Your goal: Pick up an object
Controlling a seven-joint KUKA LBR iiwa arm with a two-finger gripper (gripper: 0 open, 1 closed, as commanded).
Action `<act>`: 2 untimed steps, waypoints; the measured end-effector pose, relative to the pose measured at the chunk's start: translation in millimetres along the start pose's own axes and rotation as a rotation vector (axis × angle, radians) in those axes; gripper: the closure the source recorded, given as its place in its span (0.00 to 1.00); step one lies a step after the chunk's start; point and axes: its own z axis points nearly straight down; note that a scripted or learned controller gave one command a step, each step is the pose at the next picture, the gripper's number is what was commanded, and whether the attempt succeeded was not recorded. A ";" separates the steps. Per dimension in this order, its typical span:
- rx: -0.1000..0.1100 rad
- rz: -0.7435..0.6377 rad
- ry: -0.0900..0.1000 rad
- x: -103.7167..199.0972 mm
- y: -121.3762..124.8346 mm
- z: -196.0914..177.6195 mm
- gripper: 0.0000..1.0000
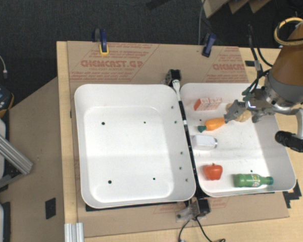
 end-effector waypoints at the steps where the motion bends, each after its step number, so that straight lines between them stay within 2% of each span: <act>1: -0.006 0.010 -0.008 -99.0 -20.7 -35.3 0.00; 2: -0.019 -0.004 -0.005 -54.4 -46.9 -176.2 0.00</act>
